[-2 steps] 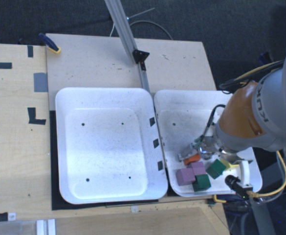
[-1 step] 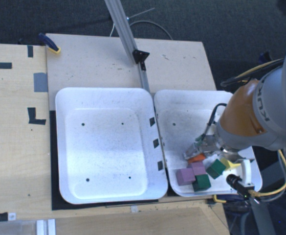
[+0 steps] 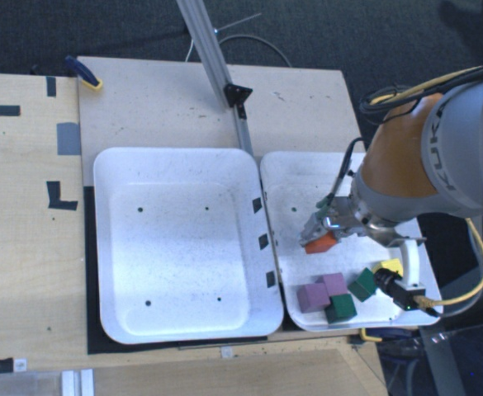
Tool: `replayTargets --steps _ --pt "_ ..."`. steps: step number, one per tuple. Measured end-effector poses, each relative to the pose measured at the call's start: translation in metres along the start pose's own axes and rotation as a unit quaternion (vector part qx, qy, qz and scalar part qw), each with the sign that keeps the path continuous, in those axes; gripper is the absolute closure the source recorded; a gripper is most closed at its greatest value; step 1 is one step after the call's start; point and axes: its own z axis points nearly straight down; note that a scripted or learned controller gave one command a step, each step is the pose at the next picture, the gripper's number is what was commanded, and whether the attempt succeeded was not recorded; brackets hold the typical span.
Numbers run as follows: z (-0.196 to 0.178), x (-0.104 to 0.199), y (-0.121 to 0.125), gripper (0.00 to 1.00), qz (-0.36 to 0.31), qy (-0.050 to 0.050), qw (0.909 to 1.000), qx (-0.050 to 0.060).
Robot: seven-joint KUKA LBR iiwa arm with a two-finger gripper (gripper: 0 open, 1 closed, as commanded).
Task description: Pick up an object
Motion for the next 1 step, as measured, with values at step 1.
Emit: replayTargets --steps 1 --pt "0.0046 0.0971 0.0009 1.00 -0.002 0.000 1.0000 0.004"
